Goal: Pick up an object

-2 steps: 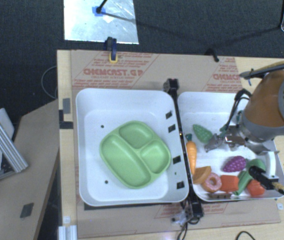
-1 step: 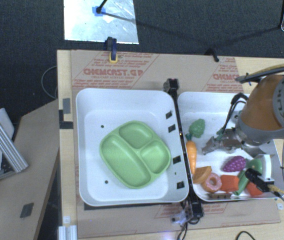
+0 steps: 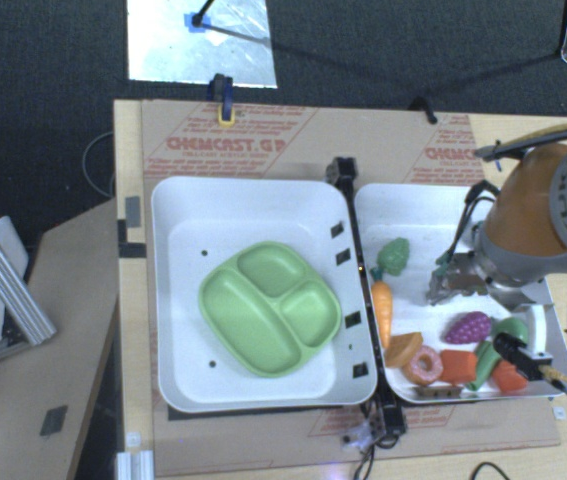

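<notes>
The gripper (image 3: 450,285) hangs low in the right bin (image 3: 418,208); whether it is spread or pinching anything cannot be told. Just below it lie knobbly purple grapes (image 3: 469,326). Left of it sit a green broccoli (image 3: 394,256) and an orange carrot (image 3: 382,313).

Glossy white plastic bins (image 3: 178,268), smooth matt green plastic tray (image 3: 268,308), printed brown cardboard underlay (image 3: 263,143)

Divided plate (image 3: 270,308) in left bin (image 3: 178,218); right bin (image 3: 413,208) holds broccoli (image 3: 395,256), carrot (image 3: 382,308) below it, grapes (image 3: 468,326), donut (image 3: 426,366) along near edge.
</notes>
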Available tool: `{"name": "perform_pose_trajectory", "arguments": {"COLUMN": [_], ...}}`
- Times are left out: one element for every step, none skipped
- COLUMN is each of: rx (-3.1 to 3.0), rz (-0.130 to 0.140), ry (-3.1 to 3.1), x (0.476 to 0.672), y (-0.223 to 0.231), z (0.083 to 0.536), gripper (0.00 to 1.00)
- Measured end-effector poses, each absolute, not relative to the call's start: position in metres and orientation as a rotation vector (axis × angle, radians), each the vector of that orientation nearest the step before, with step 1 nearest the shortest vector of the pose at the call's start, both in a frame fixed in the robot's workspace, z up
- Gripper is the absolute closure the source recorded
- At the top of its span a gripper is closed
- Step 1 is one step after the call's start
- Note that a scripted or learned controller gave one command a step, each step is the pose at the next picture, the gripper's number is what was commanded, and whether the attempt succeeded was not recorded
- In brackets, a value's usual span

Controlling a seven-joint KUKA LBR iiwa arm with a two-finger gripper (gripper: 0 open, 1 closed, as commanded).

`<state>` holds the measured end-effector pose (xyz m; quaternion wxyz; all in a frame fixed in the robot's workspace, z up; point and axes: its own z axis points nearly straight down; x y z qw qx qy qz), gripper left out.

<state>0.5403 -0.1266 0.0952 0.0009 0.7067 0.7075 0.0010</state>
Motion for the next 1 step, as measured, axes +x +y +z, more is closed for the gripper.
{"name": "perform_pose_trajectory", "arguments": {"rx": [2.214], "rz": [0.005], "ry": [2.221], "x": [0.5483], "y": [-0.1343], "z": [0.1446], "gripper": [1.00]}}
